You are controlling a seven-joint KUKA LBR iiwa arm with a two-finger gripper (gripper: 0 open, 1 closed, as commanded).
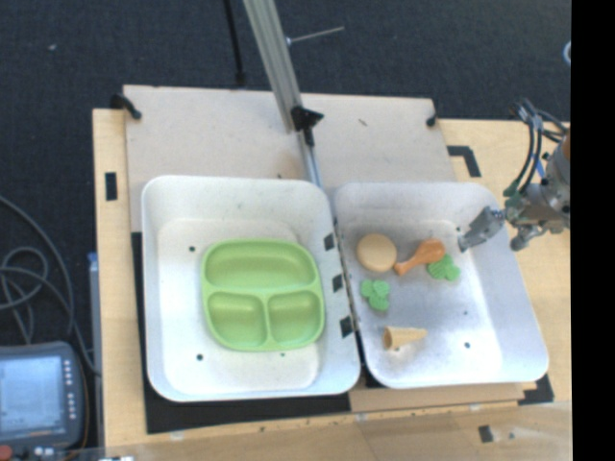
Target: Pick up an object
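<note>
In the right bin (500,344), nearest the frame's bottom lies a cone (403,336), then green pieces (376,294), a bun (377,252) and carrot (423,255). My fingers (502,227) hang spread, empty, at right.

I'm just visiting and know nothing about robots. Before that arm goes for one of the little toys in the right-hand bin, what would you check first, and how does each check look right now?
1. Something to pick lies in the right bin: ok. A tan bun, an orange drumstick, two green pieces and a cone are there.
2. Gripper is over that bin: ok, near its right upper part.
3. Gripper is carrying nothing: ok, nothing shows between its fingers.
4. Target stands apart from neighbours: not ok for the drumstick, which seems to touch a green piece; ok for the cone.
5. Gripper is directly above a toy: not ok, it sits right of the drumstick.
6. Left bin's green tray is out of the way: ok.
</note>
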